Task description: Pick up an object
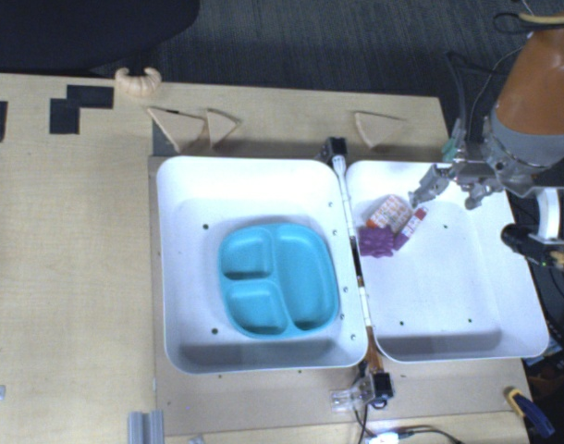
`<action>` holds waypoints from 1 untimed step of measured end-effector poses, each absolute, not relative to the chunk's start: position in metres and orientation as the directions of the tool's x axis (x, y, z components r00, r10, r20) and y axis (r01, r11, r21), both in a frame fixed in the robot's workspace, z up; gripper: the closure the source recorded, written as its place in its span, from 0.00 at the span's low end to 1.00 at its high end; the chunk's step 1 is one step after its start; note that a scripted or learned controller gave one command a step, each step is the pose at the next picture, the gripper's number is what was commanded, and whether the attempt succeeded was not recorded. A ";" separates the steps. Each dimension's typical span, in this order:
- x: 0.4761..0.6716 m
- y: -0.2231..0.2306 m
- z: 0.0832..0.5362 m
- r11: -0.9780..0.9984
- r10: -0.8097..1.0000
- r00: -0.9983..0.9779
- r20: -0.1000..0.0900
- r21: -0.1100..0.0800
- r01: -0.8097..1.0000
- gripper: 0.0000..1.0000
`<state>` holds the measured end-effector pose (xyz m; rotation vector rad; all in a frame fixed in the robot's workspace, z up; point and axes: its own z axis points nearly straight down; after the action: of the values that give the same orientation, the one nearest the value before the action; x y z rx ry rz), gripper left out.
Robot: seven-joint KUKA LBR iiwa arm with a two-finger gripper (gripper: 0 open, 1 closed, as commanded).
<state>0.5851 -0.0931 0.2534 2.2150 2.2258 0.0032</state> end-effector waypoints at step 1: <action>0.595 -0.139 0.180 0.002 1.000 -0.002 -0.001 0.001 1.000 0.00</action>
<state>0.5946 -0.1389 0.1805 2.2183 2.2232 0.0003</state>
